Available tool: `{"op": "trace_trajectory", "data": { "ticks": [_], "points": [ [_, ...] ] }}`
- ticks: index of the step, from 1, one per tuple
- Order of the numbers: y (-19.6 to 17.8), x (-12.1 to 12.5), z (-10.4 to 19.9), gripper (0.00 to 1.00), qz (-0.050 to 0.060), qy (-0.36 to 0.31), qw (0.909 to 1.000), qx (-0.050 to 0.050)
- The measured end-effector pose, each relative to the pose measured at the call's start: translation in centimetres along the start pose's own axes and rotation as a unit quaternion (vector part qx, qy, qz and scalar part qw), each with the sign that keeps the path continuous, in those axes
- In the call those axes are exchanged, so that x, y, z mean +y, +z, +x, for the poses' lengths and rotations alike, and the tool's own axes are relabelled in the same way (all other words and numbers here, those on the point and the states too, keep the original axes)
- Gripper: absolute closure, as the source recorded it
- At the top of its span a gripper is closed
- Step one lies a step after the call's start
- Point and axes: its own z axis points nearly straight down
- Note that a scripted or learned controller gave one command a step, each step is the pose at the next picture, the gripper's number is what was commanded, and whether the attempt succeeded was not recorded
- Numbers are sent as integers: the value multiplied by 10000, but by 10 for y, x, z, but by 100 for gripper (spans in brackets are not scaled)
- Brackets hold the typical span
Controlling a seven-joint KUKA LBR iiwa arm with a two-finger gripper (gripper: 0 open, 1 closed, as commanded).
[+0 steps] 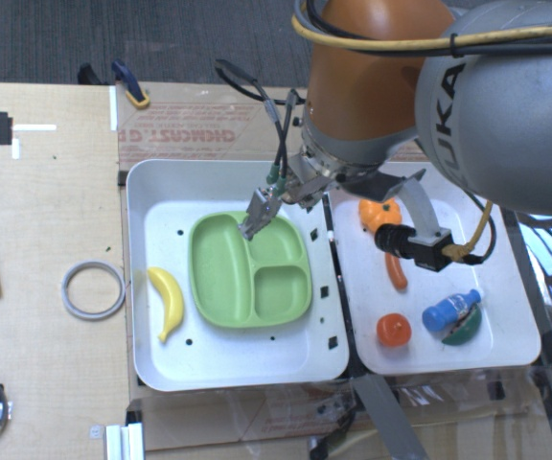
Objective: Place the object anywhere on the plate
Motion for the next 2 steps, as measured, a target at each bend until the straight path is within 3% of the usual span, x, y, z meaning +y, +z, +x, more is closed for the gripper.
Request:
{"op": "trace_trajectory", "data": {
  "ticks": [1,2],
  "points": [
    [-7,1,-1,100,16,2,10000,-8],
    [55,-8,-34,100,-6,-1944,9809,6]
  ]
}}
